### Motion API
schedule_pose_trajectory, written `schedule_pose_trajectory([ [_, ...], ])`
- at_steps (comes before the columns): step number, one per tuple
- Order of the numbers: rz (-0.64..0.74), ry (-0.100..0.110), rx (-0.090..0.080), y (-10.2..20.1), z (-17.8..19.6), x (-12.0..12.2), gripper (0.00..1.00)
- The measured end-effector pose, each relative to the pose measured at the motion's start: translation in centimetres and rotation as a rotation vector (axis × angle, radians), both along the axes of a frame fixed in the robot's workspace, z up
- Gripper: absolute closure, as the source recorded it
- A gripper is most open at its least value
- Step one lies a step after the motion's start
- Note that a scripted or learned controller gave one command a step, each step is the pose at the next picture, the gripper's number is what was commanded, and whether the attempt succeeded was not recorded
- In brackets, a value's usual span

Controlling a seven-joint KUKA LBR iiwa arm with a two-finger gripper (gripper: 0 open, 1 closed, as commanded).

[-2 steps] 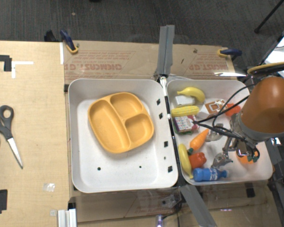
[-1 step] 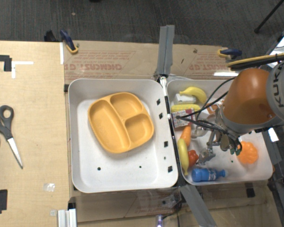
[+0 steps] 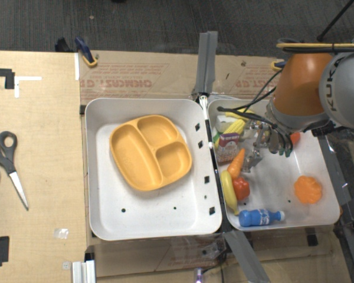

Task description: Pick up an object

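The carrot [image 3: 236,161] lies tilted in the right bin [image 3: 318,217], against the left-hand cluster of toys: a small box [image 3: 226,146] just above it, a corn cob [image 3: 236,125] beyond that, a red piece [image 3: 241,188] and a banana [image 3: 228,190] just below, a blue bottle [image 3: 259,217] along the near wall. An orange ball [image 3: 308,189] sits well apart, toward the right. The gripper [image 3: 256,155] is low in this bin, just right of the carrot; whether its fingers are open or closed cannot be told, and nothing shows between them. The left bin [image 3: 100,217] holds a yellow divided plate [image 3: 150,152]; scissors [image 3: 9,164] lie on the table [image 3: 35,117].

Risks, as judged from this pose: the cluster is tight, so a descent here may catch two toys at once or wedge a finger on the box — a push rather than a grasp. The carrot's taper and slant could let it slip out on closing. The bin's dividing wall is near, leaving little room to the left.
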State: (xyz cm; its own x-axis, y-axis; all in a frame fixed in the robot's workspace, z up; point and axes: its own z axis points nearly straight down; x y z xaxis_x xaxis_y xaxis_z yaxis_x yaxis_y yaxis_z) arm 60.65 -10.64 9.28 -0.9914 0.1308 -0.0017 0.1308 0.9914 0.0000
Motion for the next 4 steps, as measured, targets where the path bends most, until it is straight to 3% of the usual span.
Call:
schedule_pose_trajectory([
  [1, -0.175, -0.001, 0.000, -0.2, -0.1, -3.1, 0.00],
  [2, -0.219, -0.001, -0.001, 1.1, -0.1, -5.9, 0.00],
  [3, -0.417, 0.001, 0.000, 1.4, -0.1, -7.9, 0.00],
  [4, -0.557, 0.000, 0.000, 1.0, -0.1, -7.1, 0.00],
])
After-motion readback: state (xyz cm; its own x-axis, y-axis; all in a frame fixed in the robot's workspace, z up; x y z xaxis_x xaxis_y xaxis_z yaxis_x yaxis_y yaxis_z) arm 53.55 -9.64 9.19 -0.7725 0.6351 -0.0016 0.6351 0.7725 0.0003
